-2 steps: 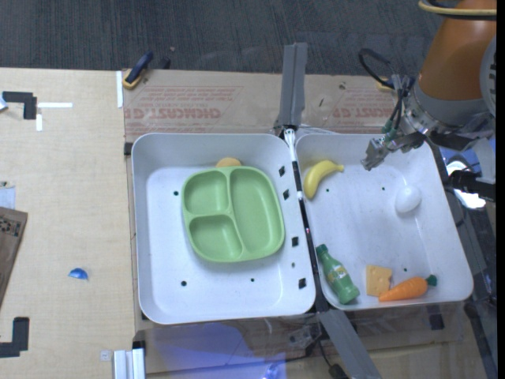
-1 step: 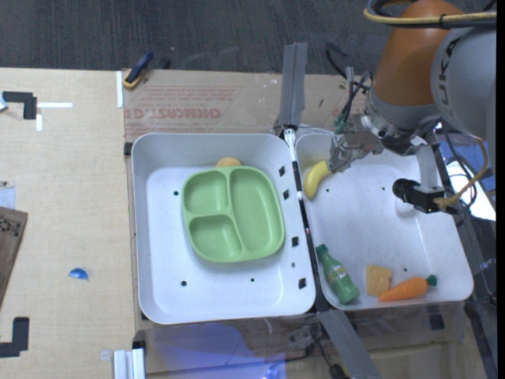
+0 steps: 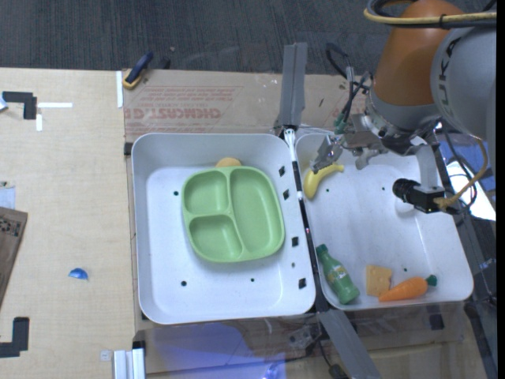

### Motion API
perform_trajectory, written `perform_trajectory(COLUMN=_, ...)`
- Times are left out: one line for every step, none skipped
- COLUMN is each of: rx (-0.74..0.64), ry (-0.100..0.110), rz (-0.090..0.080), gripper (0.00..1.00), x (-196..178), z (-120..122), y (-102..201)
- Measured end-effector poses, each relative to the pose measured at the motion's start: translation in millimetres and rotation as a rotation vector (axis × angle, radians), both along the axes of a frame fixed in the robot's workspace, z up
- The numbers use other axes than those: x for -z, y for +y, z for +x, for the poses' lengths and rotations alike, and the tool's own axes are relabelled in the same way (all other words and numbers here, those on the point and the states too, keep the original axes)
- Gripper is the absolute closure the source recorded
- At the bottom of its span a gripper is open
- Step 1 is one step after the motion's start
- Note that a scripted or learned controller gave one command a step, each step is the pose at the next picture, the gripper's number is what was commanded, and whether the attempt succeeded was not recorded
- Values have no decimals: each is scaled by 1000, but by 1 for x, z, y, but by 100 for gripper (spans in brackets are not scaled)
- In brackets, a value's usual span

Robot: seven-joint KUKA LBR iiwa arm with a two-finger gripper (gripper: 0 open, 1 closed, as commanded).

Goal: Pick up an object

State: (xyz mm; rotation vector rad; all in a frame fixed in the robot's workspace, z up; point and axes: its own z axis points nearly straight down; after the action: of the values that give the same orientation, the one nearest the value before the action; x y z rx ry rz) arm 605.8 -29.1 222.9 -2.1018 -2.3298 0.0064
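Camera view looks down on your desk point(image 3: 63, 212) with its two white bins side by side: the left bin point(image 3: 158, 290) carries a green divided plate point(image 3: 233, 213) near its middle, with a small yellow thing point(image 3: 229, 163) peeking out behind the plate's far rim, and the right bin point(image 3: 442, 243) is where the arm is working. You will find the tool point(image 3: 325, 158) low over the far left corner of the right bin, close against the wall it shares with the left bin, and the banana point(image 3: 319, 178) lies directly at its tip. The tool appears to touch or overlap the banana's upper end, but from this slant you cannot tell whether the grippers are spread, pressed together or pinching the fruit, so do not count it as held. The relation that matters for your next move is this: the banana's long axis runs from that upper end by the tool down and away toward the shared wall, so most of its body sits just to the near-left of the tool, hemmed in by the corner. My judgement is that the wall leaves little room on that side. Along the near edge of the same bin lie a green bottle point(image 3: 338, 275), a tan block point(image 3: 378, 278) and a carrot point(image 3: 406, 288), all well apart from the tool.
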Motion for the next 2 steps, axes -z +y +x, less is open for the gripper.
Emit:
perform_trajectory(rx=-179, ry=-2, rz=-1, gripper=0, x=34, z=53, y=-41)
perform_trajectory(rx=-271, ry=-2, rz=1, gripper=0, x=114, z=42, y=-80)
